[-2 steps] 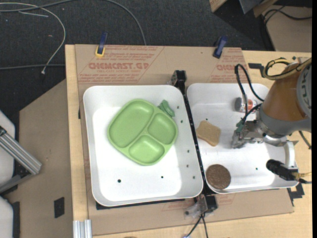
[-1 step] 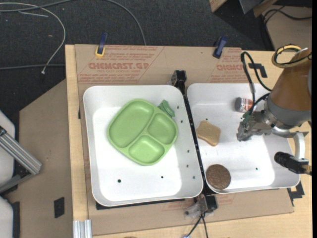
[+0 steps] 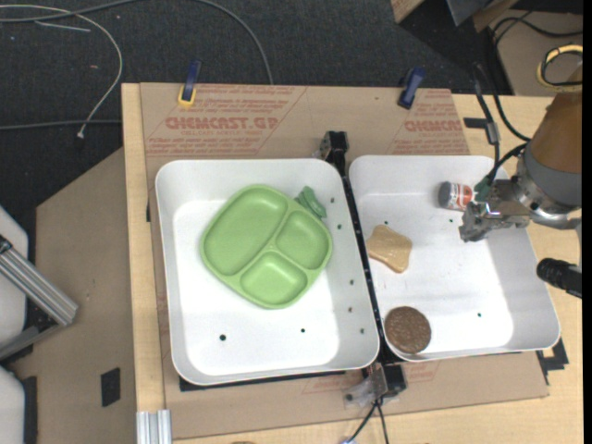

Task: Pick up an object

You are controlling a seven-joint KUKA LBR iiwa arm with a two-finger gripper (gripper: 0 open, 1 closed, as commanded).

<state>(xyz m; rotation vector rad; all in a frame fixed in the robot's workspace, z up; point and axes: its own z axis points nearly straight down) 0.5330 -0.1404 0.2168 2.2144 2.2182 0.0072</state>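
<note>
While the gripper (image 3: 481, 218) hangs low over the right bin (image 3: 518, 276), step: closing in on the can (image 3: 456, 194).
Doing it well: centre over the can lying on its side, span its narrow width, then lift straight.
Gripper: beside the can; opening and contact cannot be told, nothing seen held.
Other picks: sponge (image 3: 389, 248), brown disc (image 3: 407, 328).

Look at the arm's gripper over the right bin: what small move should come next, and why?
Probably a short shift toward the small can, then straight down. The gripper hangs over the right bin just beside that can, nothing between its fingers. The bread piece and brown disc lie farther off.
</note>
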